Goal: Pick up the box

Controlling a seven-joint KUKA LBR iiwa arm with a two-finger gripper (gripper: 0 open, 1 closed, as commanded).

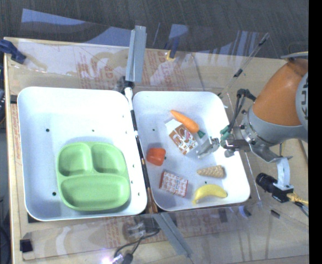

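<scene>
gripper (207, 146) sits low in the right bin (149, 106), just beside the right edge of the box (183, 138); whether it is spread or clamped i cannot tell (the metal tip blurs into the white floor). box lies tilted near the bin's middle, touching the carrot (184, 121) on its upper side. toward the near edge lie a tomato (156, 156), a red packet (173, 183), a banana (210, 192) and a cone-like piece (212, 172). left bin (34, 103) carries a green tray (93, 176). judging by this, the approach step is in hand; next calls for centring over the box, clear of the carrot, then clamping and lifting
</scene>
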